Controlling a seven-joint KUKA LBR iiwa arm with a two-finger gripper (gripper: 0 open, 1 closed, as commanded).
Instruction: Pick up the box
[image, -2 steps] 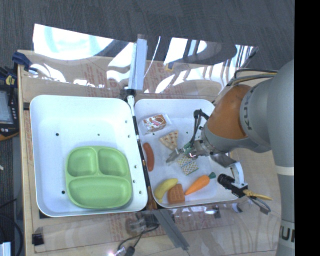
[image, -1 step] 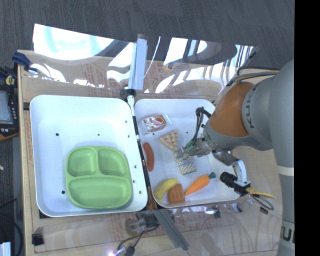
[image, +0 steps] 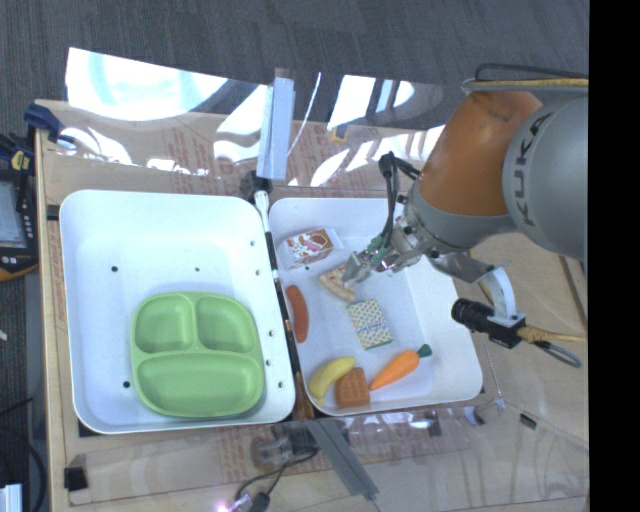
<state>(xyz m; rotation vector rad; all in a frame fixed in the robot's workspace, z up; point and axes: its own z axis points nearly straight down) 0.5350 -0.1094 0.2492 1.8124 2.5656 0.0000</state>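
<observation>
One claw (image: 368, 262) low in right bin (image: 440, 385) | grip state unreadable (fingers blurred) | box (image: 369, 324) lies just below, untouched.

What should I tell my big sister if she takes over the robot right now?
Tool: low over the upper part of the right bin, next to a tan food piece. I cannot tell if it grips anything.
Box: small, patterned, lying flat in the middle of the right bin, just below the tool, not lifted.
Nearby: carrot, banana, sausage, snack packet. The green plate sits in the left bin.
Done: nothing yet. Left: grip the box and lift it.
</observation>
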